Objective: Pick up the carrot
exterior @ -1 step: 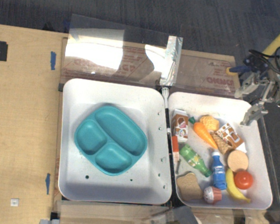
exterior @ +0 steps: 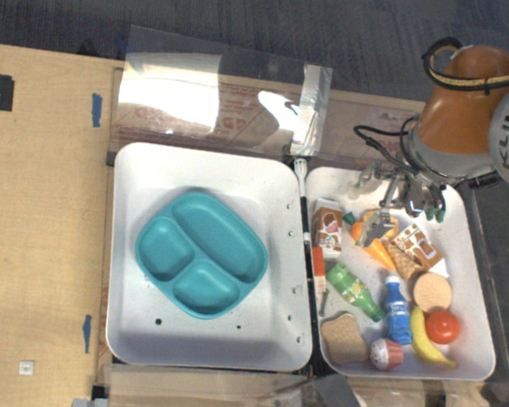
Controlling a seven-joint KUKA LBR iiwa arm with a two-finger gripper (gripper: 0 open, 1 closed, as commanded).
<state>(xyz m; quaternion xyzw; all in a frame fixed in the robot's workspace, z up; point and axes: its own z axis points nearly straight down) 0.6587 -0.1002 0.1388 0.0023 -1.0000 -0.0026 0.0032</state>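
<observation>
Nearest my camera, a can [exterior: 384, 352] and a banana [exterior: 427, 337] crowd the right bin's [exterior: 480, 334] front edge. Farther back, my gripper [exterior: 383, 216] hangs over the carrot [exterior: 379, 252] beside the waffle [exterior: 414, 249]; its state I cannot tell. I judge we're mid-approach: next, a straight descent onto the carrot.
</observation>
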